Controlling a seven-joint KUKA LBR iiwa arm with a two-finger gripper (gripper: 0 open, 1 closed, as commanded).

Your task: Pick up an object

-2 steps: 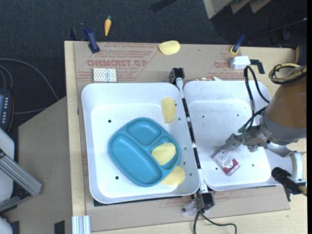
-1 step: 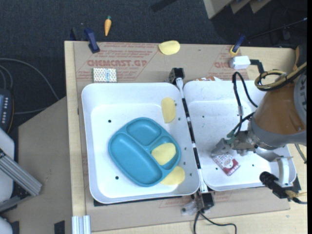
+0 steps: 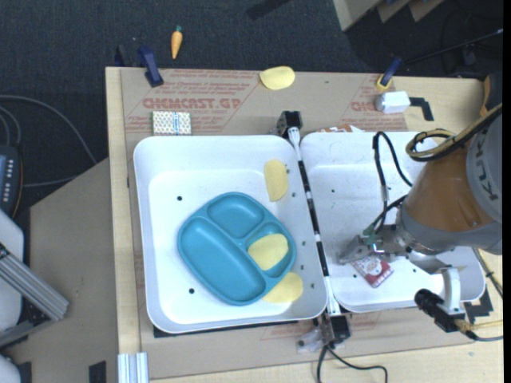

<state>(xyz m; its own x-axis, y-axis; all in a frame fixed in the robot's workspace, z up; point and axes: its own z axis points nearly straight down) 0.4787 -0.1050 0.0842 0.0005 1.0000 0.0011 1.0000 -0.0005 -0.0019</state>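
Note:
In the right bin point(image 3: 351, 174), a small red and white packet point(image 3: 375, 272) lies near the front. My gripper point(image 3: 358, 250) hangs low over that bin, just up and left of the packet and touching or almost touching it. The grey arm with its orange band point(image 3: 447, 194) covers the bin's right half. The left bin point(image 3: 160, 182) holds a blue divided plate point(image 3: 219, 254) with a yellow piece point(image 3: 269, 250) in one compartment. A second yellow piece point(image 3: 285, 289) rests against the plate's front edge. A third yellow piece point(image 3: 276, 179) lies near the bin's right wall.
A black cable point(image 3: 382, 166) loops over the right bin. On the bench behind the bins lie a yellow lump point(image 3: 277, 77), a patterned packet point(image 3: 172, 122), a white block point(image 3: 394, 101) and two blue clips point(image 3: 149, 66) point(image 3: 389, 72). A clamp point(image 3: 289, 123) sits between the bins.

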